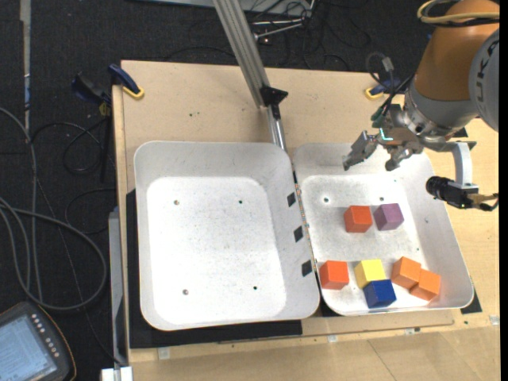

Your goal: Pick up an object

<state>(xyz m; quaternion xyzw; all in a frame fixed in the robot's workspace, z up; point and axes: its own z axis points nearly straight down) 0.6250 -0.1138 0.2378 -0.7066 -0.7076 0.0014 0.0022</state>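
My pincer is hanging released, holding nothing, over the upper part of the right bin | the orange block is sitting just below it in the frame, purple block beside it | I am thinking go down.

A rounded orange band is seen on the arm, with grey casing beside it bearing part of a dark printed letter. Below the band a grey wrist is joined to a dark metal gripper. A white bracket with a black cylinder is attached alongside.
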